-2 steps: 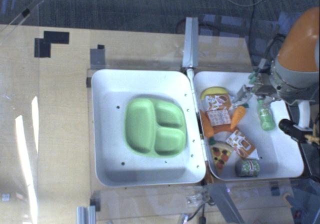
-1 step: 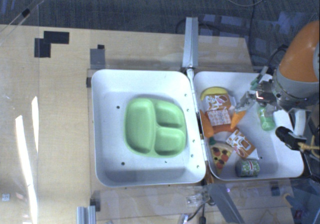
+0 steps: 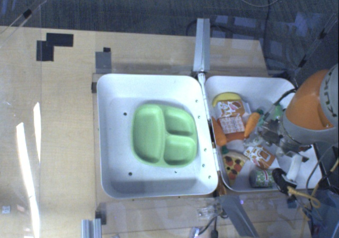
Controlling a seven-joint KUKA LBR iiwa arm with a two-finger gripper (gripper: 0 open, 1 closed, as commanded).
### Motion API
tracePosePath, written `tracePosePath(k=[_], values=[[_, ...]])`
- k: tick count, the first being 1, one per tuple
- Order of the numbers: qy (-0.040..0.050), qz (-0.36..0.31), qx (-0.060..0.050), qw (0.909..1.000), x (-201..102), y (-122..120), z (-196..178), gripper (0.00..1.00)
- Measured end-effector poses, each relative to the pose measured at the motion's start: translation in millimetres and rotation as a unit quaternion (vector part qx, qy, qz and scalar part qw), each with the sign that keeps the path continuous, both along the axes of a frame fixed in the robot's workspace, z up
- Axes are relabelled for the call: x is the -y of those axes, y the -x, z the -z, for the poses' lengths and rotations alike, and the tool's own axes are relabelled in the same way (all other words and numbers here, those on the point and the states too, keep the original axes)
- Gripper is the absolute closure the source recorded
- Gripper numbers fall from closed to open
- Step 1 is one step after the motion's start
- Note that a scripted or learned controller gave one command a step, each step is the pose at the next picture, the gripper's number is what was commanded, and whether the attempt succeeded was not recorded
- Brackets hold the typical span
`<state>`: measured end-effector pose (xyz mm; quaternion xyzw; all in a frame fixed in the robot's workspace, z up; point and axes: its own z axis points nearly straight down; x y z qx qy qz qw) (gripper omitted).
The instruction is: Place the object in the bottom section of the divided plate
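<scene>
Down at the bottom of the frame we see the right bin and its clutter: a dark green can in the lower corner, a pizza slice toy just to its left, and a small printed packet above the can. Higher up we have an orange box with a yellow banana touching its top edge and a carrot leaning beside it. Over this pile the arm comes in from the right, and the gripper sits low among the items near the carrot; we cannot tell how its jaws stand, as the view there is too muddled. Left of centre, the left bin holds the green divided plate, with nothing in its bottom section. Which item counts as the object we can't say for sure.
</scene>
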<state>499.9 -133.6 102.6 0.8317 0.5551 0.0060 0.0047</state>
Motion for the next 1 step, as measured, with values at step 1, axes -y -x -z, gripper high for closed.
tracePosePath(k=[1], values=[[-0.0001,-0.001,0.004,1.0,-1.1,-3.5,-11.6,1.0]])
